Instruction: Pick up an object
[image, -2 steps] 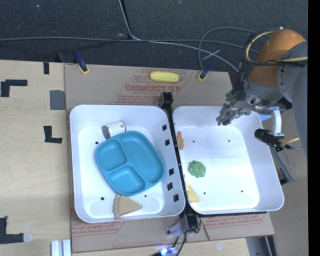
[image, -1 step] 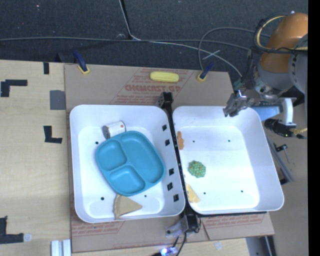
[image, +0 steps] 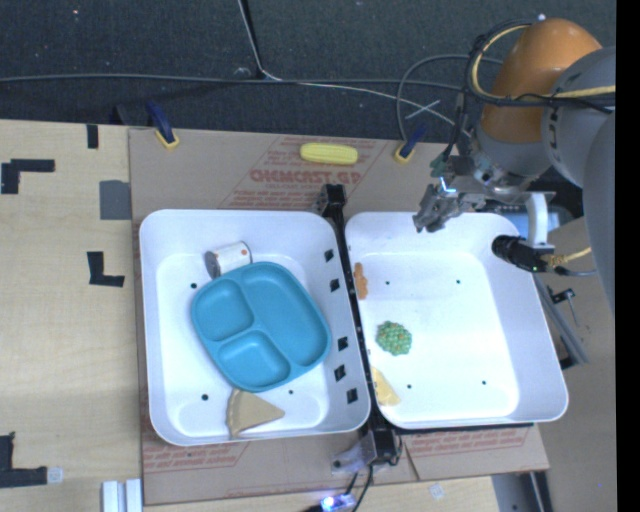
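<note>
**Gripper over far rim of right bin, nothing seen grasped**

Risk noted first: small items in right bin (image: 520, 400) lay low and close to walls. Green lumpy obj (image: 394, 338) sat mid-left on the floor; orange piece (image: 360, 281) and yellow piece (image: 384, 388) were tucked against the left wall, so a descent there could clip the rim or close on air.

Arm was seen reaching in from right, wrist bent down, gripper (image: 436, 218) above the bin's far edge, well apart from green obj. Finger state: couldn't be told, too dark and small. Blue tray (image: 262, 325) lay in left bin (image: 160, 330).
</note>
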